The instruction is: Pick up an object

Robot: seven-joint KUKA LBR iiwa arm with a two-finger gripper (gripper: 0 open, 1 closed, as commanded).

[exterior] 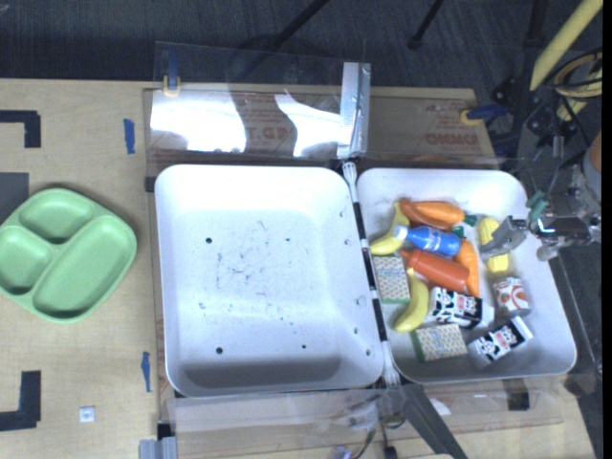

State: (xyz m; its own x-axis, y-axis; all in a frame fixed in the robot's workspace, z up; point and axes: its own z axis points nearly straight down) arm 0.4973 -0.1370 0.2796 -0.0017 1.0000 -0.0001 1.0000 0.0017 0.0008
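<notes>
The right bin [550, 352] holds a heap of toy food. An orange carrot [435, 212] lies at the back, with a blue bottle [432, 241] just in front of it and a long orange piece [445, 271] below that. A yellow banana [414, 306] curves along the heap's left side. Cow-patterned boxes [457, 306] [502, 340] and a red-and-white can [513, 296] lie toward the front right. My gripper [535, 226] hangs over the bin's right rim, close to a small yellow piece [490, 229]. Nothing shows in its grasp.
The left bin [253, 266] sits beside the right one, a raised divider [368, 266] between them. A green divided plate [62, 253] rests on the bench at far left. A clear panel with a metal post [354, 113] stands behind the bins.
</notes>
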